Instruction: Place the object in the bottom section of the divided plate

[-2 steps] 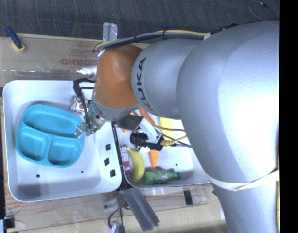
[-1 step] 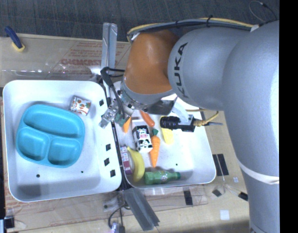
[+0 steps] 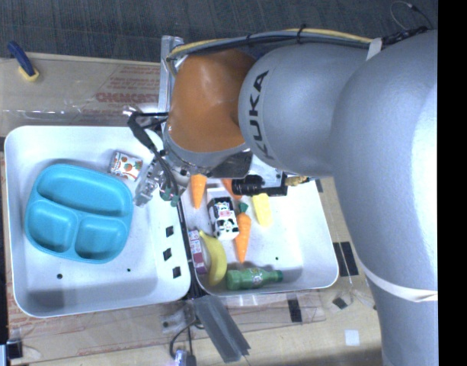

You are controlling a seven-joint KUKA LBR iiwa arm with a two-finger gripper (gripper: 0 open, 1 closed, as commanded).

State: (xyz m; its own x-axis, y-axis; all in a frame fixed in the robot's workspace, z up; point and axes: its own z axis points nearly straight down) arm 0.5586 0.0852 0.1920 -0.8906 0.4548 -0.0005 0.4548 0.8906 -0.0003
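Observation:
A blue divided plate [image 3: 77, 213] lies in the left bin [image 3: 35, 296], with one long section on its upper side and two smaller ones below. A small white box with red and green print [image 3: 124, 165] rests on the bin floor just off the plate's upper right corner. My gripper [image 3: 151, 180] hangs over the left bin's right part, right of the plate and just below and right of that box. The arm's orange band and grey wrist hide much of the gripper from above.
The right bin [image 3: 317, 269] holds two carrots [image 3: 196, 191] [image 3: 243, 236], a banana [image 3: 213, 258], a green bottle [image 3: 252, 277], a cow-print carton [image 3: 223, 218] and a yellow piece [image 3: 261, 210]. The arm covers the right bin's upper half. Black tape marks dot the left bin's right wall.

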